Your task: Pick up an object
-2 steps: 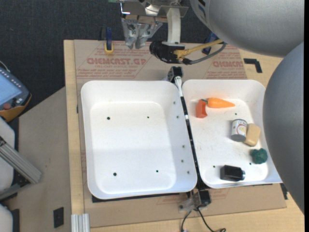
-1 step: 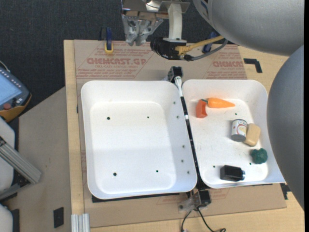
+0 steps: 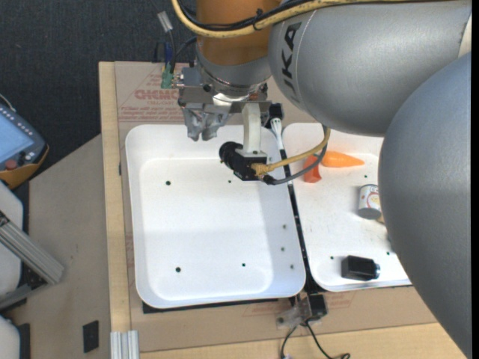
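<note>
My gripper (image 3: pixel 203 131) hangs over the far edge of the left bin (image 3: pixel 150 223), near its back left part. Its grey fingers stand close together, shut, with nothing between them. In the right bin (image 3: pixel 329 275) lie an orange carrot-shaped object (image 3: pixel 343 159), a small red-orange piece (image 3: pixel 312 173) beside it, a silver cylinder (image 3: pixel 368 201) and a black block (image 3: pixel 359 268). All of these lie well to the right of the gripper, apart from it.
The grey arm with its orange band (image 3: pixel 239 6) covers the top and right of the view and hides part of the right bin. A black cable fitting (image 3: pixel 241 163) with a yellow cable dangles over the left bin's back right. Brown cardboard (image 3: pixel 112 200) borders the bins.
</note>
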`<state>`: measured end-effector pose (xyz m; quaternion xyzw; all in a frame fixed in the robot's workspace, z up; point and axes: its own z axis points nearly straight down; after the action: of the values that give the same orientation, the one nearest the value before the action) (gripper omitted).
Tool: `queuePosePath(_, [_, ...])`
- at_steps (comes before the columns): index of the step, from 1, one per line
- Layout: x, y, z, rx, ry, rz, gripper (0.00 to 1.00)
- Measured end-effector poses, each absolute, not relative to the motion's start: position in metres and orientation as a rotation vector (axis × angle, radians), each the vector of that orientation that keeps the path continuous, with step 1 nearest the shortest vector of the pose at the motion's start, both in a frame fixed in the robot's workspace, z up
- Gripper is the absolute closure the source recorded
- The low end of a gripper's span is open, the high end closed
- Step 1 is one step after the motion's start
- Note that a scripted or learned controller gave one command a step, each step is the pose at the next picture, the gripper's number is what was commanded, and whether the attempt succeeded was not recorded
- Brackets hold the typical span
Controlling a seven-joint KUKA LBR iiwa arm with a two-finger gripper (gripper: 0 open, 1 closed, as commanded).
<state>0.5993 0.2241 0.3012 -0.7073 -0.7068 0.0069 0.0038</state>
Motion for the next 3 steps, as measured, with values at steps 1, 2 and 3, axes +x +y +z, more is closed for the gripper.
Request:
queuePosePath(1, [0.628, 0.225, 0.408, -2.224, -2.228, -0.02, 1.0])
queuePosePath(2, [0.577, 0.219, 0.291, -2.217, -2.215, 0.021, 1.0])
queuePosePath(3, [0.557, 0.225, 0.436, -2.222, -2.229, -0.026, 1.0])
